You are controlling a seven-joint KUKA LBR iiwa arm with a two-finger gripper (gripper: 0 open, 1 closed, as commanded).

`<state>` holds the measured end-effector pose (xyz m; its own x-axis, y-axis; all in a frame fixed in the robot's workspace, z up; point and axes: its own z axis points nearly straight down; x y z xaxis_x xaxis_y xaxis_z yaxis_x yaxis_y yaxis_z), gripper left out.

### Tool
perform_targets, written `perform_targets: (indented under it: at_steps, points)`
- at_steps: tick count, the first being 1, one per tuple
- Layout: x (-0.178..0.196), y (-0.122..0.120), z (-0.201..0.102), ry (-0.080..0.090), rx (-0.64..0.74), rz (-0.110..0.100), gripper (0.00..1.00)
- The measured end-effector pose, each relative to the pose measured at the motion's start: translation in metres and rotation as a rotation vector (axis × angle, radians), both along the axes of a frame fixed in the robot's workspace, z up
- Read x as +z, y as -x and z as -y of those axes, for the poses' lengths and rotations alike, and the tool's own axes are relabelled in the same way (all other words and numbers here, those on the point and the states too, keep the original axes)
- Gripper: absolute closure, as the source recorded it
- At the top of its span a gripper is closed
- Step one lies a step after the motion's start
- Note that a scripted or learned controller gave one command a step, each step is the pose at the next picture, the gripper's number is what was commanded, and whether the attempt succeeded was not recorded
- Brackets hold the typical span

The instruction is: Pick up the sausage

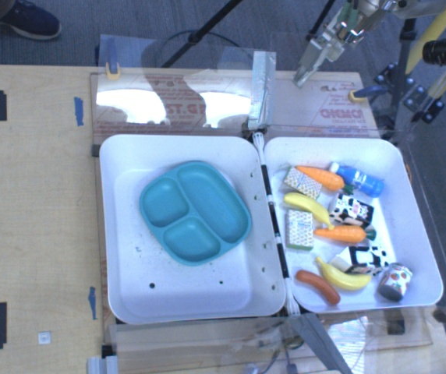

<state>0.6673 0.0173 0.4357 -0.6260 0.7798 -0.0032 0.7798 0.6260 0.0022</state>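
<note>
The sausage (317, 286) lies at the near edge of the right bin (422, 232), down in its front-left corner, a reddish link slanting away from the divider, bare and untouched. Just beside it to the right sits one of two bananas (343, 276), curled along the front; the second banana (307, 206) lies farther back, near the divider. Two carrots here as well: one (320, 178) toward the back of the bin, one (340, 234) across the middle. Two pale waffle-patterned blocks, one (302, 181) by the rear carrot and one (300, 229) between the bananas. Two black-and-white patterned items, one (352, 209) mid-bin and one (366, 259) nearer the front, plus a single blue bottle (359, 180) at the back and a single grey rounded object (393, 281) in the front-right corner. Over in the left bin (122, 232), one teal divided plate (195, 211), three compartments, sits alone. Now up to the gripper (304, 75): it hangs well behind the bins, over the clear panel at the back, tilted down and to the left, holding nothing and touching nothing. Whether its fingers are parted or together cannot be told at this angle. The sausage is well apart from it, at the opposite, front end of the right bin.
</note>
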Motion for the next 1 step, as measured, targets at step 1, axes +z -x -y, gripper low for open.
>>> perform_targets:
  at_steps: [1]
  points:
    - [-0.0620,0.0699,0.0113,-0.001,0.048,-0.002,0.00]
